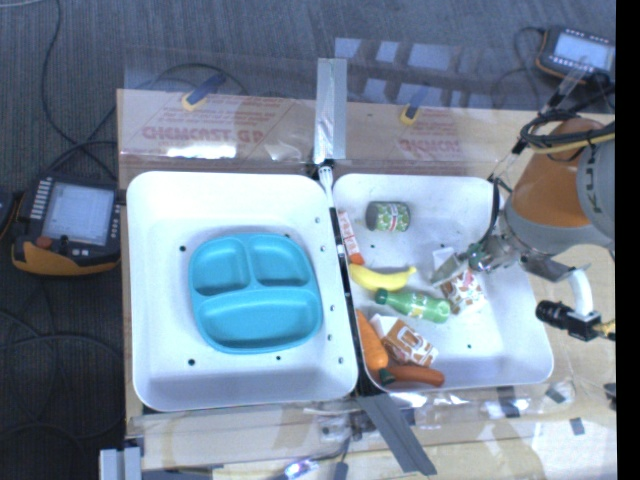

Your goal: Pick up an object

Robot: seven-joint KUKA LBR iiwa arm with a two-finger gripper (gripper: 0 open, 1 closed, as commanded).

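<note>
Nearest the lens, along the bottom of the right bin (520, 363), lie a carrot (372, 346) and a small snack packet (411, 345), crowded against the wall this bin shares with the left bin (150, 268). Everything loose sits in the right bin, which reads as the source for a pick. Farther up that dividing wall from the carrot are a banana (380, 275) and, just beside it toward the bin's middle, a green bottle (415, 306) lying on its side. A small green can (388, 217) rests apart from the pile, near the bin's far wall, with bare floor around it.

Inside the left bin sits a blue sectioned tray (255, 290), flat and central, probably as a drop spot or simply another object.

Over the right bin's outer half, the end effector (478, 261) is lowered toward a crumpled red-and-white carton (464, 290), which lies on the far side of the green bottle from the dividing wall. Its tip looks close to or touching the carton's upper edge, next to a greyish scrap; whether it is released or clenched I cannot tell, and nothing is plainly gripped. My guess is that the carton is the target, being the nearest thing beneath the tool. Both bins rest on a counter (250, 128) covered with cardboard.
</note>
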